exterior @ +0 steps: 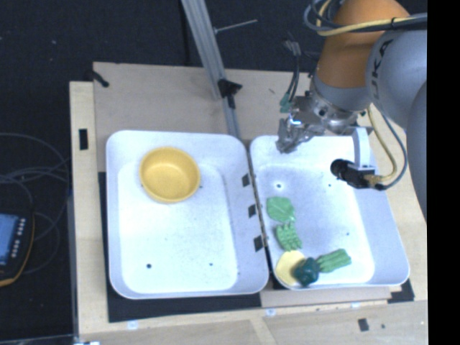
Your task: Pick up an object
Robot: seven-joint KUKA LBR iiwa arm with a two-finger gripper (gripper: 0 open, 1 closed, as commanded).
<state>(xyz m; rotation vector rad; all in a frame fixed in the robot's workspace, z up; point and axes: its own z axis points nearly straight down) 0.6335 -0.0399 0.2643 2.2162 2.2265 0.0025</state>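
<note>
A yellow bowl (169,174) sits in the white left bin (129,264). In the white right bin (374,221) lie light green toy pieces (280,209), a darker green piece (333,260), a teal object (307,272) and a pale yellow dish (287,267). The arm (359,42) is grey with an orange band; the bench (165,92) is tan.

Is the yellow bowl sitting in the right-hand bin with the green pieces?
No, the yellow bowl sits alone in the left bin, while the green pieces lie in the right bin.
</note>
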